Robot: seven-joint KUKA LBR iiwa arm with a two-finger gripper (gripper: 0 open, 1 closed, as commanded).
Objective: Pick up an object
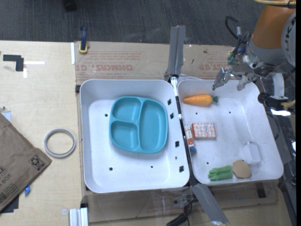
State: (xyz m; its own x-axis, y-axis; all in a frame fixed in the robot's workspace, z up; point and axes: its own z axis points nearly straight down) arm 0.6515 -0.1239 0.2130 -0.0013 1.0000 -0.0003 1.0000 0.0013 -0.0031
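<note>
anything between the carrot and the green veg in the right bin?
In the camera view, a red-and-white box lies on the bin floor between the carrot and the green vegetable; the remaining stretch is bare white floor.

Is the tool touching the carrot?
Apart. The camera view shows bare white bin floor between the tool, up near the back rim, and the carrot lying below it.

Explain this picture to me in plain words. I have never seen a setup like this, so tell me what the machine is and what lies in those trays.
One camera looks down at a slant. The grey and orange robot arm reaches in from the right; its gripper hangs open over the right bin's far edge, holding nothing. That bin holds a carrot, a small carton, a green toy, a tan disc and a clear cup. The left bin holds a blue divided plate. A tape ring lies outside.
</note>
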